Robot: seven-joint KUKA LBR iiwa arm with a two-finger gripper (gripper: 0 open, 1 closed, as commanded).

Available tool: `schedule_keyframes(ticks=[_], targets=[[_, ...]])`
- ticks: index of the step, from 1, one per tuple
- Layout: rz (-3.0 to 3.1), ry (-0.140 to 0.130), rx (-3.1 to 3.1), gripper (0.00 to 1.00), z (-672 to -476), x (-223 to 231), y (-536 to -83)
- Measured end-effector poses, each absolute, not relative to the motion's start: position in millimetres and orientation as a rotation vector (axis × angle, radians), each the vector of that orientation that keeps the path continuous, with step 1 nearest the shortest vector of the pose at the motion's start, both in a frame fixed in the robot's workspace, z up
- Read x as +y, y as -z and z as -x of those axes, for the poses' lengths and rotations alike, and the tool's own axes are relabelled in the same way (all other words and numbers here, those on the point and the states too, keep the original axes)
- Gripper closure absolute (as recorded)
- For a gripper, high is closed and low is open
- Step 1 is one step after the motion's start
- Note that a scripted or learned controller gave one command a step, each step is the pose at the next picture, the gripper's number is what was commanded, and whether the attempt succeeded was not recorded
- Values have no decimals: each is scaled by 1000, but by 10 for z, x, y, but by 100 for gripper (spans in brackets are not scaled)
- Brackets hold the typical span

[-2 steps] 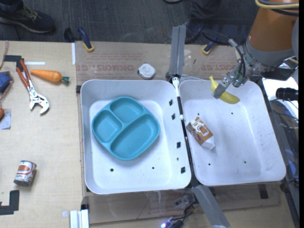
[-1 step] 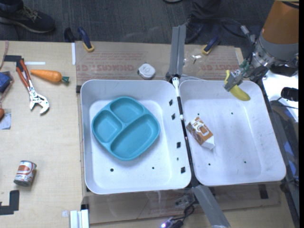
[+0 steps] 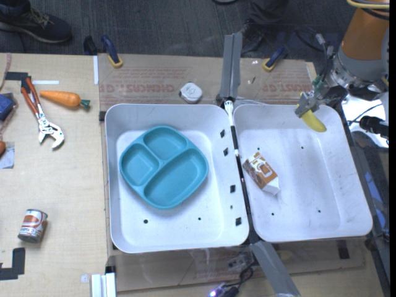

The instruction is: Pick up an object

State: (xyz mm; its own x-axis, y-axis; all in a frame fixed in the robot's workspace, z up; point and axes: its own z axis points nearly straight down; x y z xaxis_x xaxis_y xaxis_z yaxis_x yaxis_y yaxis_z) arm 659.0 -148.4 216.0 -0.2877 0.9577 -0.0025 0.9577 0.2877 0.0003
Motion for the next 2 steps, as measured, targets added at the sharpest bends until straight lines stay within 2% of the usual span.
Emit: schedule_keyframes(ticks=[1,2], targets=[[-1874,2,2519,100,-6572,-1467,-2161],[-2096,3,2341,100,-6455,-1441,-2220]])
